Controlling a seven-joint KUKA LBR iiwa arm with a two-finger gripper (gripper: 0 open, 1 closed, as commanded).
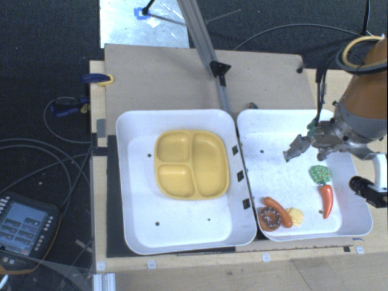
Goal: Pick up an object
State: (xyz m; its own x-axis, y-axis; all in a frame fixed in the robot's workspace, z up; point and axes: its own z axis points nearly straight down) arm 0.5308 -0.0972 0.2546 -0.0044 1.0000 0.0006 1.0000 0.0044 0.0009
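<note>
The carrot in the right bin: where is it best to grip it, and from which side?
Probably from above, across the orange body of the carrot near its thick upper part. It lies flat, long and narrow, tip toward the bin's near edge, with bare floor on both sides.

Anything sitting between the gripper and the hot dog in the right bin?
No. In the camera view, the stretch of right bin floor from the gripper down to the hot dog is bare white. The broccoli and carrot lie off to the right.
</note>
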